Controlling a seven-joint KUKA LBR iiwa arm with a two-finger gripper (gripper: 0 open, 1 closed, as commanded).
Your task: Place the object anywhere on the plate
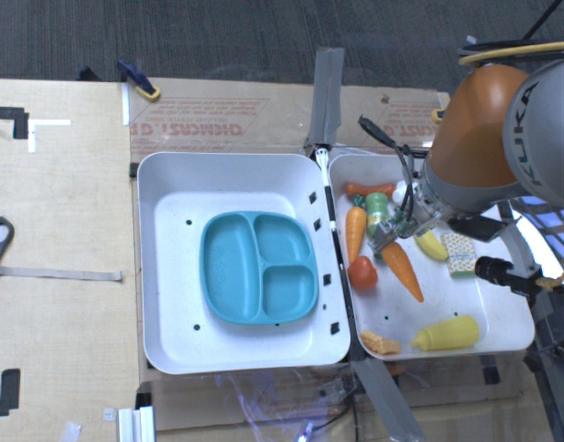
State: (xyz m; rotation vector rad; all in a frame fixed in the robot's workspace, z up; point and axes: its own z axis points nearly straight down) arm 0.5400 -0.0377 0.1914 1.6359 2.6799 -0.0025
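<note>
Yellow bottle (pixel 446 333), carrots (pixel 402 270), tomato (pixel 362 272) crowding hand (pixel 389 231); plate (pixel 259 267) apart.

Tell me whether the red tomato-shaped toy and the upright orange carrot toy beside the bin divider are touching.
Touching. In the camera view, the red tomato-shaped toy sits directly under the narrow lower tip of the orange carrot toy, with no white bin floor visible between them.

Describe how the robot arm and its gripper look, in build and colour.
The arm is bulky and rounded: a grey shell bearing dark KUKA lettering, with a glossy orange band above the wrist. Thin black cables loop beside the wrist. The gripper is small, metallic grey and dark, over the right bin.
</note>
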